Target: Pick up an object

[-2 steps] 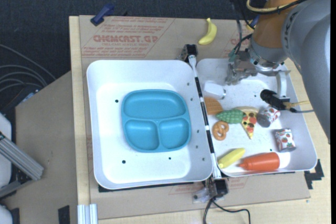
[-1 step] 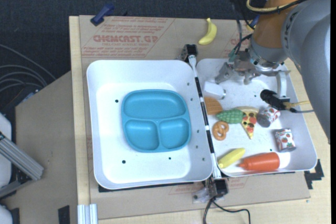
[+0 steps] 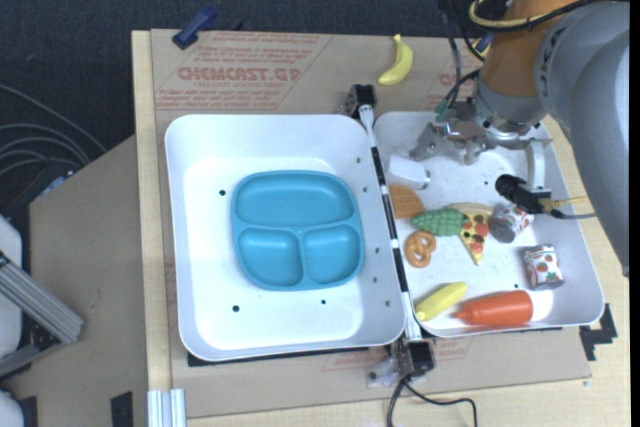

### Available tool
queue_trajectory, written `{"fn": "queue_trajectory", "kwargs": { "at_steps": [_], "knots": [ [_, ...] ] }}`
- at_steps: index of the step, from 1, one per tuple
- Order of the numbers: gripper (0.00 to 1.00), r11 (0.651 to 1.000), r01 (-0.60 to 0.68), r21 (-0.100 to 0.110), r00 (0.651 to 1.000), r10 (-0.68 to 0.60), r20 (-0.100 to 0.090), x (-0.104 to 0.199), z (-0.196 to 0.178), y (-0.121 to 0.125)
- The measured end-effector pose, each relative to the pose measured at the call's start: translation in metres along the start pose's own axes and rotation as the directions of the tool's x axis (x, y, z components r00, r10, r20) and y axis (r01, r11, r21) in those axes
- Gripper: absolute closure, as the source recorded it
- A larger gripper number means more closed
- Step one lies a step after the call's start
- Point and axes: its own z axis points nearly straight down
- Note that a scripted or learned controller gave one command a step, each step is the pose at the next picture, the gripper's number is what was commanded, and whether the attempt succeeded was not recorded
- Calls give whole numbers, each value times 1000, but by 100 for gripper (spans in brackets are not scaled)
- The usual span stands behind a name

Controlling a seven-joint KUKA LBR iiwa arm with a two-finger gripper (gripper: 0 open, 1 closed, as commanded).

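Gripper (image 3: 455, 137) at the end of the grey arm (image 3: 592, 65) with the orange band (image 3: 520, 40), reaching in from the right and poised over the far part of the right-hand shallow white plastic bin (image 3: 455, 183). Cannot tell from this angle how far open, nor whether anything is gripped. All loose toy pieces for picking lying in that same bin, nearer than the gripper. Just near and left of the gripper, a small white rounded block (image 3: 408, 171) by the bin's left wall, with a flat orange-brown piece (image 3: 404, 203) just nearer. Right of that, a knobbly green toy vegetable (image 3: 440, 220), touching a toy pizza slice (image 3: 473, 236) in yellow and red. A brown toy pretzel (image 3: 420, 248) just near the green piece. Farther right, a small grey and red lump (image 3: 509, 224), too small to make out, and a white cube with red markings (image 3: 541, 265) close to the right wall. Along the near wall, a short yellow toy piece (image 3: 440, 297) end to end with a long orange-red toy carrot (image 3: 497, 309). In the left-hand shallow white bin (image 3: 200, 245), a blue plastic plate with three compartments (image 3: 297, 227), lying flat in the middle. Outside the bins, on the brown board beyond the far edge, a yellow toy banana (image 3: 397, 63).
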Motion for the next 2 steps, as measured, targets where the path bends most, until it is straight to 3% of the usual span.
{"fn": "queue_trajectory", "kwargs": {
  "at_steps": [1,2],
  "knots": [
    [100,1000,0,-2,1000,0,1,0,-11,1],
    [0,1000,0,-2,1000,0,1,0,-10,1]
  ]
}}
